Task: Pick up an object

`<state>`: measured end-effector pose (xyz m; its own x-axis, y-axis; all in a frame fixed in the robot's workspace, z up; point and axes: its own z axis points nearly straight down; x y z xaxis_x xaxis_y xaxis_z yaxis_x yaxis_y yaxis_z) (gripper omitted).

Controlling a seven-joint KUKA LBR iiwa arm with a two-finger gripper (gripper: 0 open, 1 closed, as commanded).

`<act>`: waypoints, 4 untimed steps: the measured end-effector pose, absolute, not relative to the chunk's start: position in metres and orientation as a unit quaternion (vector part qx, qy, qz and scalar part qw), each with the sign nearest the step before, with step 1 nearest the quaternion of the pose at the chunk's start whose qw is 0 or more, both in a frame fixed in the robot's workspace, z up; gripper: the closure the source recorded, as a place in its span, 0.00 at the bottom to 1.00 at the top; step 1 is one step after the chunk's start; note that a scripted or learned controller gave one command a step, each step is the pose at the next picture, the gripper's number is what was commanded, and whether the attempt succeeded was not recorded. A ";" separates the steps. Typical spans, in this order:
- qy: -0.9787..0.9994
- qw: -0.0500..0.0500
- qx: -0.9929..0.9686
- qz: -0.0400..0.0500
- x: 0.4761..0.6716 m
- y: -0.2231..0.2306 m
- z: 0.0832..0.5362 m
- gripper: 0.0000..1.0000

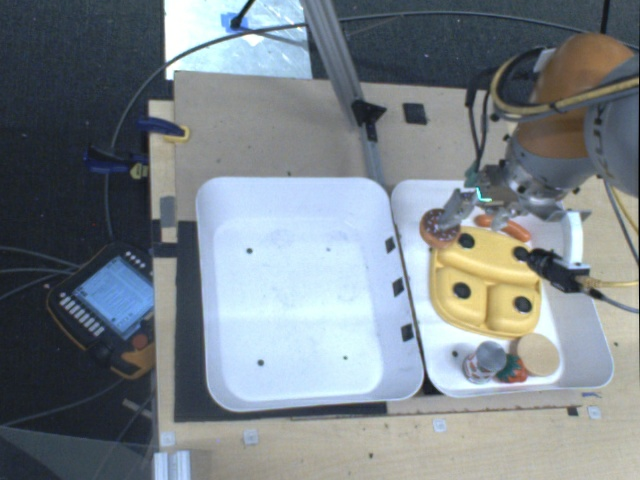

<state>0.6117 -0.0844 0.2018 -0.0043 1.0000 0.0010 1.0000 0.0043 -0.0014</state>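
Observation:
The right bin (590, 353) holds a large yellow moulded piece (485, 283) with black dots. At its upper left lies a brown ring-shaped toy (436, 230), and an orange piece (505, 228) sits at its top. My gripper (456, 211) hangs over the bin's far left corner, right above the brown ring and partly covering it. Whether it touches the ring is unclear. A small grey can (485, 359), a red and green item (514, 371) and a tan disc (539, 354) lie near the front edge.
The left bin (215, 203) stands beside the right one, their rims touching. A slanted metal pole (340, 63) reaches down to the bench behind the bins. A handheld pendant (105, 303) lies off the bench at the left. Cables run along the arm.

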 end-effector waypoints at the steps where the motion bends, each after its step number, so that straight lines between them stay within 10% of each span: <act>1: -0.709 0.000 -0.705 -0.001 0.612 -0.084 0.203 0.00; 4: -0.708 -0.010 -0.706 -0.007 0.621 -0.097 0.106 0.00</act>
